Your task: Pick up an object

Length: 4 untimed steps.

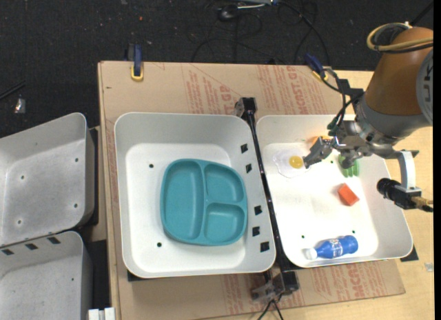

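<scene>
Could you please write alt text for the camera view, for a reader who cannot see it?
The arm's gripper hangs over the right bin, near a yellow object; an orange block, green item and blue bottle also lie there. The left bin holds a teal divided plate.

- We saw an even, rather bright light that came from above, and the two white bins (138, 132) looked almost overexposed on their flat floors.
- Shadows were soft and short; a faint one lay under the rim of the teal plate (204, 201).
- A weak glare sat on the orange band of the arm (400, 70) and on the blue bottle (335, 247).
- The dark floor at the top was grainy and showed little detail.
- The picture was mostly sharp, but the gripper (318, 153) looked slightly blurred, and small things near it were hard to read.
</scene>
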Motion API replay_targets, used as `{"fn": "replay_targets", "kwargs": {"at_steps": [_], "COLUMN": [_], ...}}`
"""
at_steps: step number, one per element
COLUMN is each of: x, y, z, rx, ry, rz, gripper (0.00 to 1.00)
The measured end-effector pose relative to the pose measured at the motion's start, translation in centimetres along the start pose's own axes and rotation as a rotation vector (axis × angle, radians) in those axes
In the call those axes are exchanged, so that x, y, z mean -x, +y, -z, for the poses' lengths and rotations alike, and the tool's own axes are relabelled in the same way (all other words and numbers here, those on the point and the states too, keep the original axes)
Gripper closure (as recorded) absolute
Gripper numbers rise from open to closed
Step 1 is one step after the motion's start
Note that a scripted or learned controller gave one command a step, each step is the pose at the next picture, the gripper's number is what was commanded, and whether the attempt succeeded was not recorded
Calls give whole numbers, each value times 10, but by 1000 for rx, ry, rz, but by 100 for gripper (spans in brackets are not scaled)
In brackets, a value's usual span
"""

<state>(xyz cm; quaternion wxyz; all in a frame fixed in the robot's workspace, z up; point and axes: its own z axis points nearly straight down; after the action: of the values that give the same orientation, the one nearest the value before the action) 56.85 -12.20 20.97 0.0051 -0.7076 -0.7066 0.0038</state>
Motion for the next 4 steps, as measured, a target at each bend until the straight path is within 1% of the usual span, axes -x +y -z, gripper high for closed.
{"fn": "replay_targets", "kwargs": {"at_steps": [1, 2, 3, 4], "x": [0, -5, -1, -1], "y": [3, 11, 15, 15], "z": [6, -52, -114, -117], "rx": [12, 8, 9, 11], "ry": [-2, -1, -2, -2], "rz": [2, 2, 0, 0], "gripper": [0, 0, 0, 0]}}
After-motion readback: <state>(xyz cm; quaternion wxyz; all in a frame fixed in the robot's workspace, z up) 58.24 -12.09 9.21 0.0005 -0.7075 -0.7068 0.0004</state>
